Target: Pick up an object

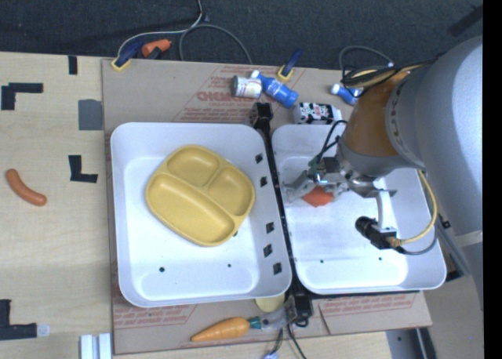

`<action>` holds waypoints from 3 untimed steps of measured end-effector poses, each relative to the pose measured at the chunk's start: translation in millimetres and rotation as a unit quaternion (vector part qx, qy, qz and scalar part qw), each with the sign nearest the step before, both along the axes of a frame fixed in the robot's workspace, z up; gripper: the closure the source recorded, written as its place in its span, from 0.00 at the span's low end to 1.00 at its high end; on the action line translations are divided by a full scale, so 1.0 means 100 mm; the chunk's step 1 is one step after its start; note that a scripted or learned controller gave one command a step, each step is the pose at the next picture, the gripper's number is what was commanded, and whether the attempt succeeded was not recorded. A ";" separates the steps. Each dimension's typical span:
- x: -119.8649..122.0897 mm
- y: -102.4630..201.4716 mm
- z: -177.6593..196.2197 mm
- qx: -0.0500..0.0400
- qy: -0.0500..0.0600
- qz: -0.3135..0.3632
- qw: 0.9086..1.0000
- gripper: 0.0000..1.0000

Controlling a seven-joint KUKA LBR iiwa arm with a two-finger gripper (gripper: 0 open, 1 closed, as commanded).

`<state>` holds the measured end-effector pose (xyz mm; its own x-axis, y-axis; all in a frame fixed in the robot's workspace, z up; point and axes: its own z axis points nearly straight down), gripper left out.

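Gripper (314, 185) low in the right bin (416, 271), just beside the orange block (318, 198); finger spacing cannot be told. Centre over block before closing.

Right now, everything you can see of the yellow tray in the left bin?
The yellow tray is a rounded plate with three compartments split by raised ridges, and looks like matte moulded plastic. It lies flat and face up, turned at an angle, on the floor of the left bin, toward its upper middle. Its compartments hold nothing. It touches just the bin floor; the gripper is over the other bin.
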<state>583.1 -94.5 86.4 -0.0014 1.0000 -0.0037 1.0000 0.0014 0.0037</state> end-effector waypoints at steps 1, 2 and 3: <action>-0.37 -0.27 0.18 0.001 0.003 -0.002 1.000 0.00; 0.10 -0.07 -0.02 0.001 0.002 0.000 1.000 0.00; 0.11 -0.08 0.11 0.001 -0.002 0.000 1.000 1.00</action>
<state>594.2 -102.3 97.3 -0.0018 1.0000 -0.0022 1.0000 0.0018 0.0073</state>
